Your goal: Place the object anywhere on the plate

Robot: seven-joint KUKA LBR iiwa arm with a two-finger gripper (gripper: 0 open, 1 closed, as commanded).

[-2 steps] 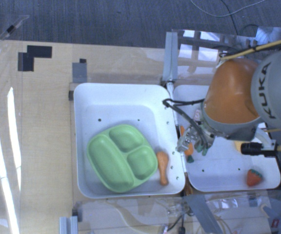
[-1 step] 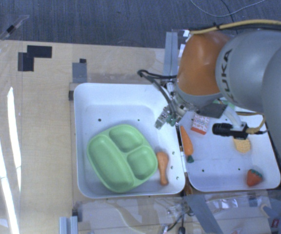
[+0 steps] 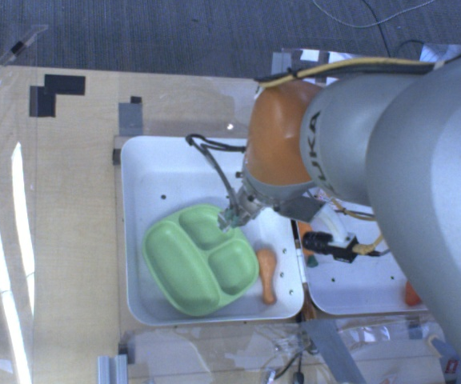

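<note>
A light green plate (image 3: 198, 264) with three compartments lies in the left white bin (image 3: 158, 174), toward its front. An orange carrot-shaped object (image 3: 267, 274) rests on the bin floor just right of the plate, touching or nearly touching its rim. My gripper (image 3: 234, 215) hangs over the plate's upper right compartment, at its far edge. The arm's orange band and grey body hide most of the gripper from above.
The right bin (image 3: 358, 290) holds a small orange item (image 3: 411, 294) at its right side, partly behind the arm. A black cable (image 3: 210, 154) loops over the left bin's far part. The arm covers most of the right bin.
</note>
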